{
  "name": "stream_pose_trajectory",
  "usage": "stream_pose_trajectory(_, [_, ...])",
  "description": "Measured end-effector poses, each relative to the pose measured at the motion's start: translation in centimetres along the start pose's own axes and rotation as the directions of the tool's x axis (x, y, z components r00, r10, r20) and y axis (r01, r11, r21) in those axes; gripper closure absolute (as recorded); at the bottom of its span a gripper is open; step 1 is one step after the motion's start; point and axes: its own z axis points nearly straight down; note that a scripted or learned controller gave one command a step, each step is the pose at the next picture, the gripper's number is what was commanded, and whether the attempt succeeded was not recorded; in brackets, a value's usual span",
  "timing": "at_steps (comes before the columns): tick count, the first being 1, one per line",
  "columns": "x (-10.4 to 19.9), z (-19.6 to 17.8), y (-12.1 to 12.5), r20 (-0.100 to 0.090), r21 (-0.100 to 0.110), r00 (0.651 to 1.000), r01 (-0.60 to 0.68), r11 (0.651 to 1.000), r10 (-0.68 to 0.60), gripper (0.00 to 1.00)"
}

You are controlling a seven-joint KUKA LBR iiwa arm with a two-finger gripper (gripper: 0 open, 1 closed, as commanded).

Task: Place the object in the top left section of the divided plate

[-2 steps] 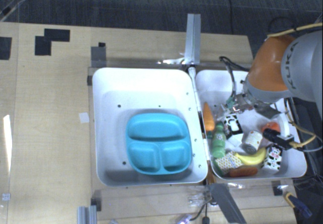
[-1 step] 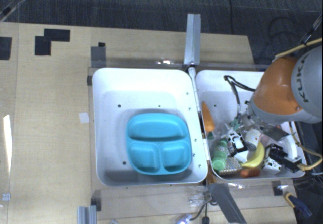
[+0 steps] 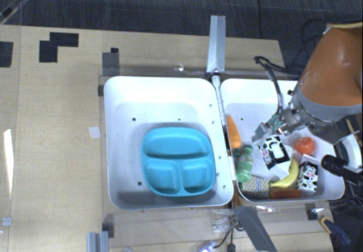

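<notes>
The gripper hangs over the middle of the right bin, low above the clutter. Whether it is spread or pressed together cannot be told from this slant, and nothing is seen held in it. The step in hand is, by my judgement, the pick: nothing has yet gone over to the plate.

Just near of the gripper lies a black-and-white packet, the closest thing to it and so the likely object. To the right of it is a small red-orange fruit. Nearer still are a banana, a second black-and-white packet and a patterned pouch. Along the bin's left wall lie a carrot and a green bottle.

The left bin holds only the blue divided plate, with 1 wide section on its far side and 2 small ones on its near side, all 3 bare.

The next move calls for a clean grip on 1 item among close neighbours, then a lift over the wall between the bins to the far-left part of the plate.
</notes>
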Motion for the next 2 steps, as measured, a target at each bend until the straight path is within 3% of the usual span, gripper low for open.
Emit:
stream_pose_trajectory(1, [0.8,8.7,0.1,-0.004,0.003,0.951,0.309,0.951,-0.309,1.00])
stream_pose_trajectory(2, [-0.7,8.6,-0.4,-0.003,0.002,0.867,0.499,0.867,-0.499,1.00])
